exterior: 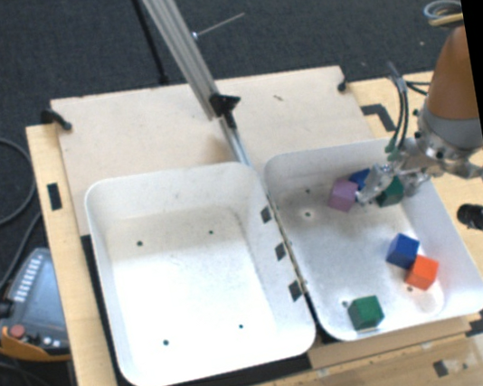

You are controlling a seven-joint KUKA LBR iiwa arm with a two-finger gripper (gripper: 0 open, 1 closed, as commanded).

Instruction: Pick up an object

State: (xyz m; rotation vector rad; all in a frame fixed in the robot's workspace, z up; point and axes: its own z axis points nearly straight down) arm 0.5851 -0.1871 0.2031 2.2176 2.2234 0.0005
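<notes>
Reaching in from the right, my gripper [378, 189] sits low in the far part of the right bin [324, 247], right next to a purple block [344, 195], a bit of blue [360, 179] and something dark green [392, 193]; from this camera view I cannot tell how its jaws stand or whether it holds anything. Nearer the front of that bin lie a blue cube [402, 250] touching an orange cube [422, 272], and a green cube [365, 312] apart by the front rim, while the left bin [190, 269] sits beside it on the worktop [139, 131].
</notes>
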